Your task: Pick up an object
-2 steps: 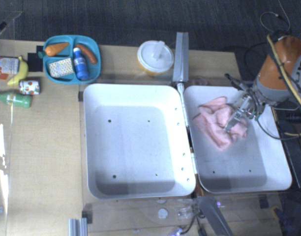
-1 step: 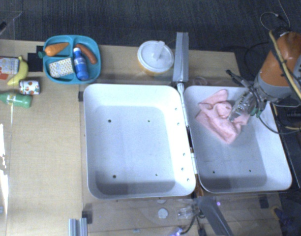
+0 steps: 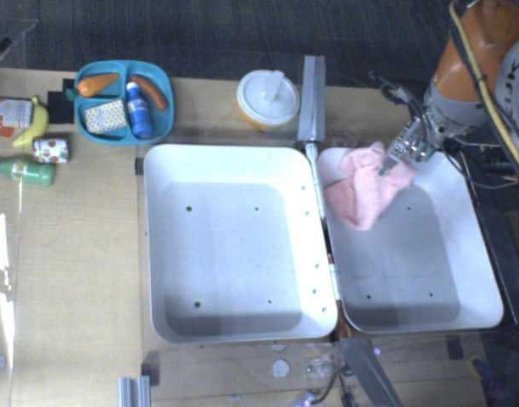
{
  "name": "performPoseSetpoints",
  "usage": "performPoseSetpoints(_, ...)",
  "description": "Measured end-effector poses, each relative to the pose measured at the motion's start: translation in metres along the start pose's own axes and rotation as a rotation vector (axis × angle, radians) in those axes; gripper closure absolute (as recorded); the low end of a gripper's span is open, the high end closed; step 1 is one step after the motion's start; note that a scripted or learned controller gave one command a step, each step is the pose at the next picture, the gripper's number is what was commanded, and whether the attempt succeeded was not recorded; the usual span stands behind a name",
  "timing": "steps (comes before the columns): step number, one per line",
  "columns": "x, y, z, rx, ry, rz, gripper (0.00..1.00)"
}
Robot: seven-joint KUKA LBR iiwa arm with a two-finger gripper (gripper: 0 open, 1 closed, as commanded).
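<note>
Two white bins are seen side by side on the bench [image 3: 73, 270]. In the right bin [image 3: 429, 295], a crumpled pink cloth [image 3: 365, 189] is draped near the far left corner, against the wall. The gripper [image 3: 404, 155] is lowered at the cloth's right edge, with the arm [image 3: 476, 53] reaching in from the right. Beyond the left bin [image 3: 234, 244], a blue tray [image 3: 162, 100] of toy food and a lidded yellow cup [image 3: 268, 98] are set. A banana [image 3: 35, 121], a can [image 3: 52, 150] and a green bottle [image 3: 22, 172] lie at far left.
</note>
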State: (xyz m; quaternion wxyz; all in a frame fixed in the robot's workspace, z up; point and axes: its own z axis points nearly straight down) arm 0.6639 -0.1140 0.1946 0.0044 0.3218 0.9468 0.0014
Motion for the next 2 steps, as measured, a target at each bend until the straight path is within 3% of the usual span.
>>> performPoseSetpoints(1, 0.008, 0.002, -0.03, 0.0, 0.0, -0.245, 1.0)
performPoseSetpoints(2, 0.047, 0.053, 0.009, 0.001, 0.003, -0.242, 1.0)
